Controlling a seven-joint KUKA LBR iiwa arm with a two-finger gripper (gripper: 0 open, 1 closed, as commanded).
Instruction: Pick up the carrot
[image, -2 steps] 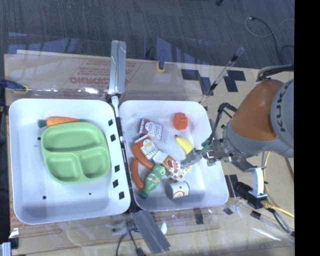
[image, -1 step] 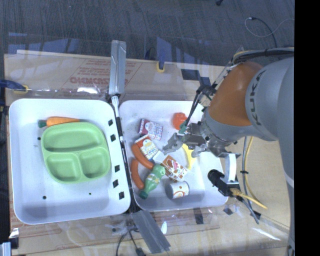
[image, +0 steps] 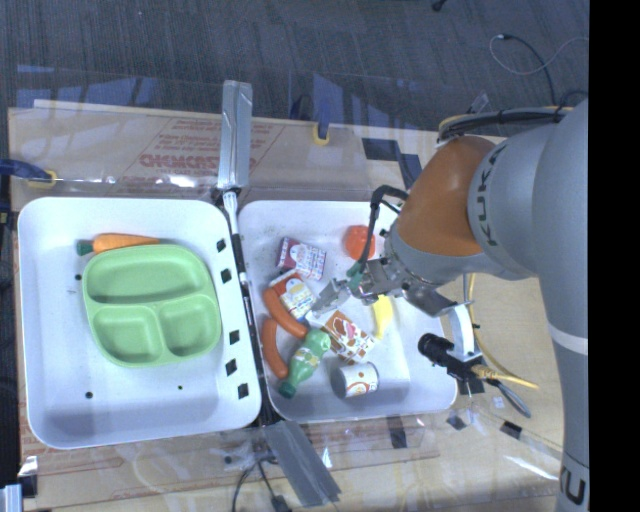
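Note:
The carrot (image: 125, 242), orange with a green stub at its left end, lies in the left bin (image: 40, 330) along the far edge of a green divided plate (image: 152, 305). My gripper (image: 335, 292) is over the middle of the right bin (image: 420, 395), low among the toys there and far to the right of the carrot. Nothing shows in its grasp.
The right bin holds two sausages (image: 283, 312), a green bottle (image: 303, 362), a small can (image: 356, 379), snack packets (image: 301, 259), a yellow banana (image: 382, 316) and an orange round toy (image: 359, 240). The grey and orange arm (image: 470, 215) hangs over that bin's right side.

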